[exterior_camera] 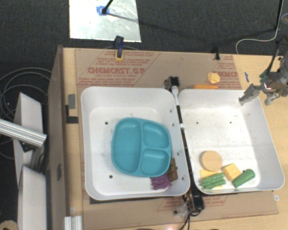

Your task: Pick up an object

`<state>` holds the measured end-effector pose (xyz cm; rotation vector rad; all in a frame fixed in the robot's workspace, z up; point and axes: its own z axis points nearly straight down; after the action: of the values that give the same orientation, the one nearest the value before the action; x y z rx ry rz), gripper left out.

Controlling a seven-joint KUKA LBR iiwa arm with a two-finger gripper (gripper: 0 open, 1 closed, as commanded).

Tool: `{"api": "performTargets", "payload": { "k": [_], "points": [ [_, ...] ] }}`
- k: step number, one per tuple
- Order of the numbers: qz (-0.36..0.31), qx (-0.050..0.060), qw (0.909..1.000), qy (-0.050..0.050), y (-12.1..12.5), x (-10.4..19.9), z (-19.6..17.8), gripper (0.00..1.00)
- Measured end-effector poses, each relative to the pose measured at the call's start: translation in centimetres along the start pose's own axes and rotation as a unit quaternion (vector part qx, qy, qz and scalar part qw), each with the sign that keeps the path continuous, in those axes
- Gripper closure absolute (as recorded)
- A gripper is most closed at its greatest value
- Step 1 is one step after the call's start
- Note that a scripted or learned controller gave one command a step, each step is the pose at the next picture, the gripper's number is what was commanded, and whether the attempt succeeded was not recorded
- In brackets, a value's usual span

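Observation:
My gripper hangs over the far right corner of the right bin, open, with nothing between its fingers. At the near end of that bin lie a tan round disc, a yellow block, a green ridged piece and a green cylinder. All of them are well below the gripper in the view and apart from it. The left bin holds a teal divided plate, with a purple piece and a brown piece at its near right edge.
A pale yellow lump and an orange stick lie on the cardboard behind the right bin. A black clip sits where the two bins meet. Cables run along the right side near the arm.

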<state>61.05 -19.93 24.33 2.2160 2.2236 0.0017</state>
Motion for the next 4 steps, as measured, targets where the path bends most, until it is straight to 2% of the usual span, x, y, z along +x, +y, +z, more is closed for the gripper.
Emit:
{"api": "performTargets", "payload": {
  "k": [1,2,3,4],
  "points": [
    [-0.004,0.002,1.0,0.002,3.3,7.2,8.4,0.0],
    [-0.002,-0.002,1.0,0.0,3.3,6.6,6.8,1.0],
    [-0.002,0.001,1.0,0.001,0.9,9.9,6.2,1.0],
    [-0.004,0.001,1.0,0.002,1.3,16.6,5.8,1.0]
  ]
}}
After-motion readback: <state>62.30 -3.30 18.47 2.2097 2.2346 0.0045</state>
